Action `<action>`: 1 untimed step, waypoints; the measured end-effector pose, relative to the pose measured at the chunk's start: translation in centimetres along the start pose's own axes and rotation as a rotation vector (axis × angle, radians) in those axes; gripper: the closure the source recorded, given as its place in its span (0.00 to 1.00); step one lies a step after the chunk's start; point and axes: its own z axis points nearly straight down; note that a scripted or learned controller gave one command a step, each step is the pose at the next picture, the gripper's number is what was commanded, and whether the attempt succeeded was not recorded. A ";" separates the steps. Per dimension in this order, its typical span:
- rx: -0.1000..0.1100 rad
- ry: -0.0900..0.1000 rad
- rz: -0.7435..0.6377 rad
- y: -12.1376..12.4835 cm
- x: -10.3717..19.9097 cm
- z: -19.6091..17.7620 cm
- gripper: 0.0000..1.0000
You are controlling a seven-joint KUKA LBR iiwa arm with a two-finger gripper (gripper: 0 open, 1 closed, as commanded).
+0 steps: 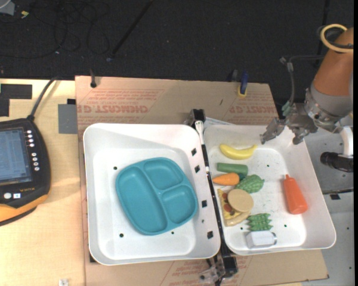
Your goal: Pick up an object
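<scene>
Right bin (322, 231): shallow white tray, taken as landmark for all entries; holds the loose toy foods, hence the likely pick source.

- Banana (237, 152): yellow, at the bin's far-left corner, lying flat.
- Carrot (227, 179): orange, by the bin's left wall, just below a dark green cucumber (231, 167).
- Leafy green piece (250, 183): touching the carrot's right end.
- Sandwich stack (237, 204): left of centre, tan round on top, leaning on its neighbours.
- Small green piece (259, 221): near the bin's front.
- White block (261, 239): at the front wall.
- Orange bottle (295, 195): alone on the bin's right side, well apart from the cluster; judged the easiest pick, being free on all sides.

Gripper (284, 132): over the bin's far rim, right of the banana, fingers spread apart, nothing between them.

Left bin (101, 159): adjoining the right bin's left wall; carries a teal divided plate (156, 195).

Tablet (12, 159): far left of both bins.
</scene>
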 end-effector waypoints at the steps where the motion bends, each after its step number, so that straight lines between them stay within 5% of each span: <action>1: 0.006 0.002 0.001 -4.7 3.4 12.1 0.00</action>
